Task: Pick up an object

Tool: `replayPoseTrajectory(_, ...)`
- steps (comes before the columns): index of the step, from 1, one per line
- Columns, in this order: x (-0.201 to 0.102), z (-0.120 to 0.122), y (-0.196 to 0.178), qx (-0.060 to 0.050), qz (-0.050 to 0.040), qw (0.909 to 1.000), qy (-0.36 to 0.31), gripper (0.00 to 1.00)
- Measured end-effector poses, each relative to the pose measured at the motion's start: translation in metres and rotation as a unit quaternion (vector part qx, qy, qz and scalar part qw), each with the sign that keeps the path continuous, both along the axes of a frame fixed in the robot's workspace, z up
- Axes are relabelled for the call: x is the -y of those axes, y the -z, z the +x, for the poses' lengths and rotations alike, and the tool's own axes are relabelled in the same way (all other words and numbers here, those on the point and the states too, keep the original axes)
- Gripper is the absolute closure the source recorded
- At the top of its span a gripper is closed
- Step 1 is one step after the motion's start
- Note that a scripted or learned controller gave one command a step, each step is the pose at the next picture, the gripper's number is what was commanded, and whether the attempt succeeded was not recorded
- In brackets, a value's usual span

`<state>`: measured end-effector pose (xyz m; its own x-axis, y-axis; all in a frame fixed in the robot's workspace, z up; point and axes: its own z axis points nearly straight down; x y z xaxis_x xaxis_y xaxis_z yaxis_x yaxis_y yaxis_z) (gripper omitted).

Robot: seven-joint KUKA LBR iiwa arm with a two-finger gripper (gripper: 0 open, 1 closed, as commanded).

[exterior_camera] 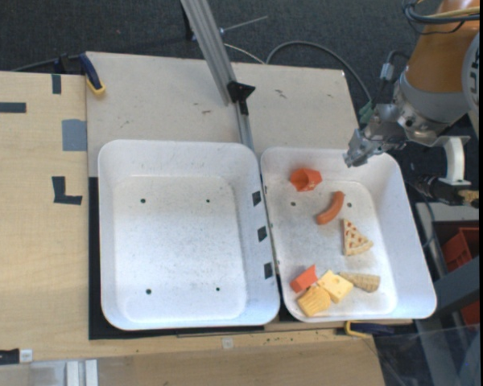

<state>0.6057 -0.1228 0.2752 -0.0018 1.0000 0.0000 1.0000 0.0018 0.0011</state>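
Left bin (113, 215): white, shallow, a few dark specks on its floor. Right bin (410, 240) sits touching it on the bench, holding all items. Near its far edge: orange cup-like piece (305, 178). Toward centre: sausage (331, 207), lying at a slant. Just right of that, a pizza wedge (355, 238). Along the near edge, a cluster: small red block (304, 277), waffle-textured yellow piece (314, 300), pale cheese cube (336, 285), all touching (approx.), with a cone (364, 281) beside them. Gripper (357, 155) hangs over the right bin's far right corner, above the rim; fingers too small and blurred, so cannot tell if apart or together. Nothing seen between them.
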Motion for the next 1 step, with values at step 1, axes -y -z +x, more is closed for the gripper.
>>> replayPoseTrajectory(1,-0.0591,0.0052,0.0006,-0.001,0.0007,1.0000,-0.003,1.00)
